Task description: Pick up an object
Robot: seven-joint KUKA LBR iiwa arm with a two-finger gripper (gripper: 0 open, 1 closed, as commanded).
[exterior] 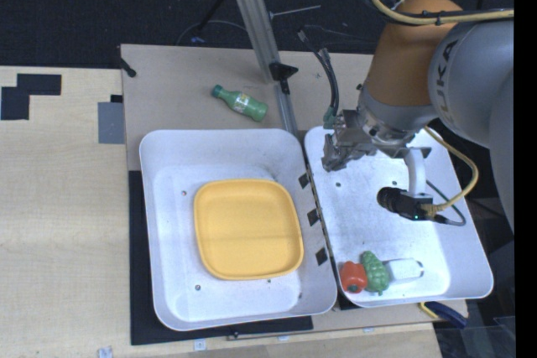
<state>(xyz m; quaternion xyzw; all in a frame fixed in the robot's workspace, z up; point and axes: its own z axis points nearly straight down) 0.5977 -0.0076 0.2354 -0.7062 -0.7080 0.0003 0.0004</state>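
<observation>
The claw [336, 153] hangs low over the far-left corner of the right shallow white bin [470, 264]; whether it grips anything cannot be told. A small red-and-green toy [366, 274] lies near that bin's front edge, well apart. A square yellow plastic plate [248, 228] fills the left white bin [159, 180].

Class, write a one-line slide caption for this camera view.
Arm's hand poised over the right bin near red and green toys; yellow plate in the left bin.
</observation>
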